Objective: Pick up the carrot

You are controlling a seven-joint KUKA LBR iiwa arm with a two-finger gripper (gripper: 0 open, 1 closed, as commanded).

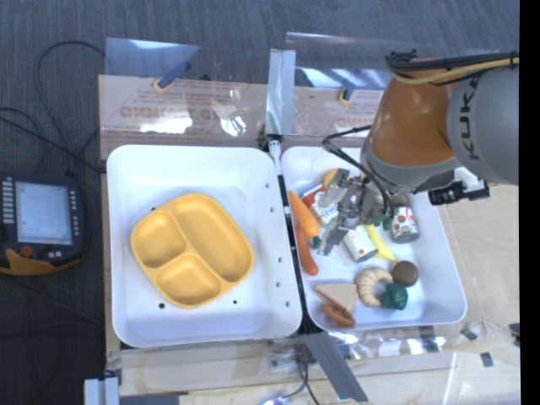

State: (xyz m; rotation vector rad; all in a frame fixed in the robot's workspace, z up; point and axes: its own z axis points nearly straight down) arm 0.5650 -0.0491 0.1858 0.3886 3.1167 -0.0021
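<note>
I see the carrot (303,216) lying along the left wall of the right bin (447,306), with the gripper (336,226) low just beside it. Its fingers look spread and empty, though clutter blurs them. I'd shift left and straddle the carrot's middle crosswise before closing.

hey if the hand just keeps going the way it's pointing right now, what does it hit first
Most likely the carrot. The hand points down and toward the left side of the right bin, where the carrot lies along the wall. Its height is unclear from this slanted view, so it might meet the bin floor just beside the carrot instead.
</note>
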